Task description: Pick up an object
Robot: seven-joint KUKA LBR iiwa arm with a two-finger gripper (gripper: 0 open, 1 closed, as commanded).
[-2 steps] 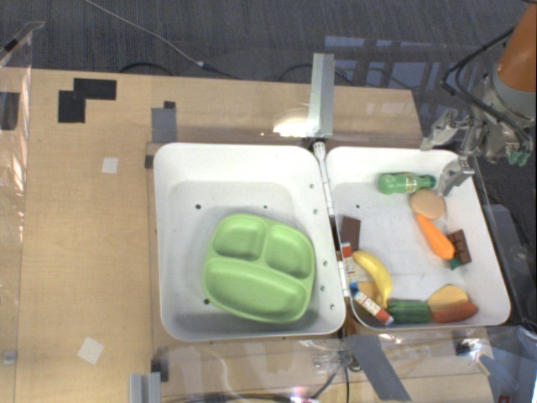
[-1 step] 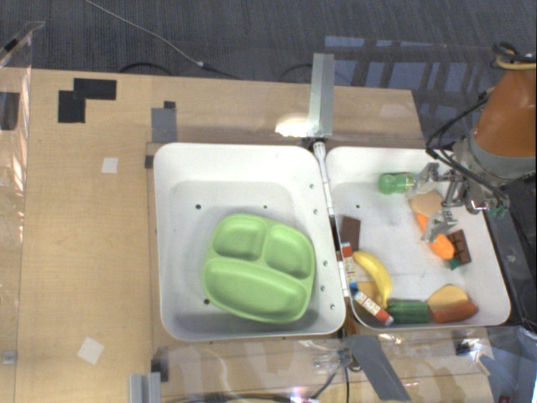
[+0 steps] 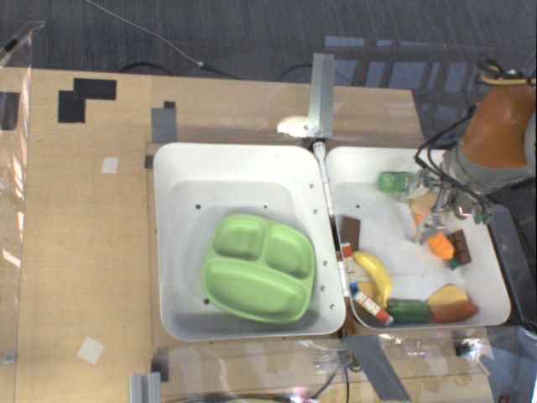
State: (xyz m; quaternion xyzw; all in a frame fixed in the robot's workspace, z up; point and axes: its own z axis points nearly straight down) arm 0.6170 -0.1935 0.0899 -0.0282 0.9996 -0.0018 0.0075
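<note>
My gripper [image 3: 434,222] hangs over the right bin [image 3: 394,250], near its far right side. Just below its tip lies a small orange piece [image 3: 440,244], with a brown block [image 3: 460,246] beside it. A green object [image 3: 391,181] rests to the gripper's upper left. A yellow banana [image 3: 374,275] lies near the bin's left wall, and a dark brown bar [image 3: 348,232] sits above it. Nothing is seen held by the gripper.
Along the right bin's front edge lie a dark green vegetable [image 3: 409,311], a yellow and brown piece [image 3: 451,303] and a small red and blue item [image 3: 370,301]. The left bin [image 3: 180,225] holds a green divided plate [image 3: 260,267]. A metal post [image 3: 322,99] stands behind the bins.
</note>
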